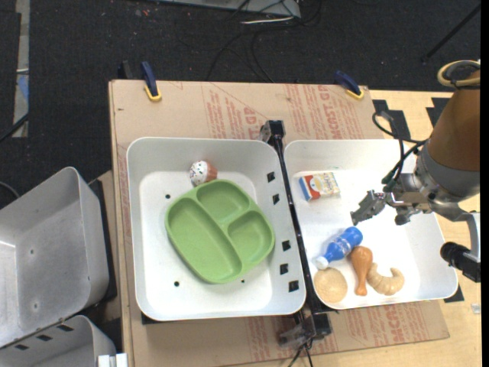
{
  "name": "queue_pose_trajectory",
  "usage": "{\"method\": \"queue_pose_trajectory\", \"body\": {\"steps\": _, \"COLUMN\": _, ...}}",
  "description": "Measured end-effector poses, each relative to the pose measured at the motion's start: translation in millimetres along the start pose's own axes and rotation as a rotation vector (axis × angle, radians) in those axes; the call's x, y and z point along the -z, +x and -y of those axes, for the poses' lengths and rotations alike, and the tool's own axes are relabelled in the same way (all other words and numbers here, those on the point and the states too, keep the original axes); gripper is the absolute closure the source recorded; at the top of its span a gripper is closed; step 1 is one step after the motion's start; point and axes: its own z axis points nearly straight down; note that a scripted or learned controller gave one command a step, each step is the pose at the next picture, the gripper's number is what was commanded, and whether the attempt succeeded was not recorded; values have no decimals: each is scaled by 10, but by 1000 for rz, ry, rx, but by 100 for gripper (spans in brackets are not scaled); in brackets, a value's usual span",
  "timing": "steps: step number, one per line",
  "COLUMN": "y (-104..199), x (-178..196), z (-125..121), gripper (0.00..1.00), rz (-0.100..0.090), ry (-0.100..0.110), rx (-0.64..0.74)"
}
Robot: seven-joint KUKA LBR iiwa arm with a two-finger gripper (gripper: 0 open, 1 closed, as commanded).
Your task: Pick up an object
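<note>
1. Viewed from the fixed overhead camera, the bench carries two bins side by side: the left bin (145, 205) and the right bin (428, 285).
2. The left bin holds a green divided tray (220, 232) and, just beyond the tray's far edge, a small round speckled ball (201, 173).
3. The right bin holds a small white carton (318, 185) near its far-left part, a blue bottle (339, 247) lying on its side, a tan round piece (331, 285), a toy drumstick (361, 265) and a pale curled piece (386, 281). The last four items lie clustered near the front wall, some touching.
4. The gripper (373, 205) hangs over the right bin, between the carton and the bottle, nearer the bottle. No object sits between its fingers. Claw state: cannot be determined at this resolution.
5. Step in hand, as a judgement: approach, before any grasp. Nothing is lifted yet.
6. Next move, as a judgement: the nearest candidate is the blue bottle. Descent should centre on its body, with the fingers set across its narrow axis, clear of the drumstick beside it.
</note>
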Motion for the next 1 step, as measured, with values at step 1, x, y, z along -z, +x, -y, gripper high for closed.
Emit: {"method": "queue_pose_trajectory", "body": {"steps": 1, "y": 2, "x": 54, "z": -22, "gripper": 0, "rz": 2, "ry": -11, "rx": 3}}
